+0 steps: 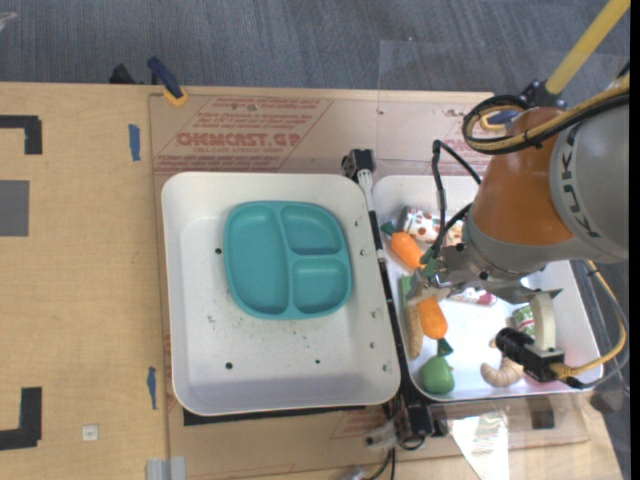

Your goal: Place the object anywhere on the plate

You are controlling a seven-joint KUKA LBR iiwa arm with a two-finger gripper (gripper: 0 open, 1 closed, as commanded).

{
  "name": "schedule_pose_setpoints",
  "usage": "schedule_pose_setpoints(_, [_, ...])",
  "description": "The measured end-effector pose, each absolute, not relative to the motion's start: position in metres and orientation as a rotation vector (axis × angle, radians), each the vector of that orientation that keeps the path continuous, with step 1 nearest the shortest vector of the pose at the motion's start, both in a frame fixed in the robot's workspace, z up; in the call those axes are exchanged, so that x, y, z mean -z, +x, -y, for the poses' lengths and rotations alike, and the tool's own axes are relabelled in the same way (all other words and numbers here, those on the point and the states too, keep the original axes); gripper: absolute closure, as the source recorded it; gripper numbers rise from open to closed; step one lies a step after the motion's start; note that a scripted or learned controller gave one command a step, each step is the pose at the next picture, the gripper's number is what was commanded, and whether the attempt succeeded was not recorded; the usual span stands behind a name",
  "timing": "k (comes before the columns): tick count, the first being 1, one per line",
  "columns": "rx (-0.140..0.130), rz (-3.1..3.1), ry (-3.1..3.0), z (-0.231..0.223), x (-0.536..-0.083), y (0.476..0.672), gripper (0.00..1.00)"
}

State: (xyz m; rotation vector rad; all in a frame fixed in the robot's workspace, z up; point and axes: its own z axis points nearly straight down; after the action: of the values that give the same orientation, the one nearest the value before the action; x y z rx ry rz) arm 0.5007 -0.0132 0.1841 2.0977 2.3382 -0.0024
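A tan bench point(80, 298) is seen from above, with grey carpet beyond its far edge. On it a brown cardboard sheet point(250, 128) with red print carries two shallow white bins side by side. The left bin point(195, 368) holds one teal plate point(288, 259), divided into three compartments — one large at the left, two smaller at the right. The plate lies flat near the middle of the bin.

The right bin point(580, 318) holds the loose items. Two orange carrot-like pieces are counted: one point(405, 250) near the bin's upper left, the other point(431, 318) lower down, along the left wall. Just below the second, a single green rounded object point(436, 373) rests near the front corner. One pale, curved piece point(497, 373) lies to its right, near a black part. A white, red-spotted item point(422, 224) sits near the upper carrot; what it is cannot be told. All of these are well apart from the plate.

One grey arm with an orange band point(515, 188) reaches in from the right over the right bin. The gripper point(440, 276) is low between the two carrots, but whether it is parted, closed, or gripping anything cannot be told, since the wrist covers it.
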Motion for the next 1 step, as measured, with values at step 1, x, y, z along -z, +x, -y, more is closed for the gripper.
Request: schedule_pose_setpoints(1, [-0.003, -2.377, 2.055, -0.065, -0.184, 0.5485, 1.0])
